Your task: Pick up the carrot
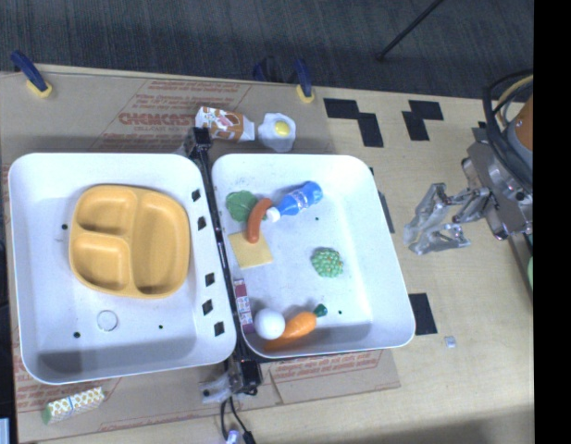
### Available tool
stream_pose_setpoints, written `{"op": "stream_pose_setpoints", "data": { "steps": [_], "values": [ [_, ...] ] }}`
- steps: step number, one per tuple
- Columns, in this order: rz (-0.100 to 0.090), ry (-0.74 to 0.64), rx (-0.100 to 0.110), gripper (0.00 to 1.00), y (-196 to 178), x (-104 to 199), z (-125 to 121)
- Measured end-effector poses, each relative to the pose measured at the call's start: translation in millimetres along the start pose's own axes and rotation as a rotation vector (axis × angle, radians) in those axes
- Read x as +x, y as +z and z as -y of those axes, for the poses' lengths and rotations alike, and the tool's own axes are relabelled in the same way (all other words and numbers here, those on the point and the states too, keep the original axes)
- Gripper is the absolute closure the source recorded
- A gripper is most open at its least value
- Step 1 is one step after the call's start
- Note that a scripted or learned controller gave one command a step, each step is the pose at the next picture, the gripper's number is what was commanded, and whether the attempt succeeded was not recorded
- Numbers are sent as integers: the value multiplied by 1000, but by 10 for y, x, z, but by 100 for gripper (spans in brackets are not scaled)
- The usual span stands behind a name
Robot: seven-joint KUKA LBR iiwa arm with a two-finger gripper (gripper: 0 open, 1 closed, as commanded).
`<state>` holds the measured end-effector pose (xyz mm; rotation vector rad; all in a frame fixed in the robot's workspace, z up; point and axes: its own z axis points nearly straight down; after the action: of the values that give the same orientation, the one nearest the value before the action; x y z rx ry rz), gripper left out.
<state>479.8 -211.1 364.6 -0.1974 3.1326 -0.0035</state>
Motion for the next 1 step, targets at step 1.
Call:
{"op": "stream_pose_setpoints", "data": {
  "steps": [1],
  "values": [
    [-4, -117, -4, 100, 1177, -126, -431]
  ]
}}
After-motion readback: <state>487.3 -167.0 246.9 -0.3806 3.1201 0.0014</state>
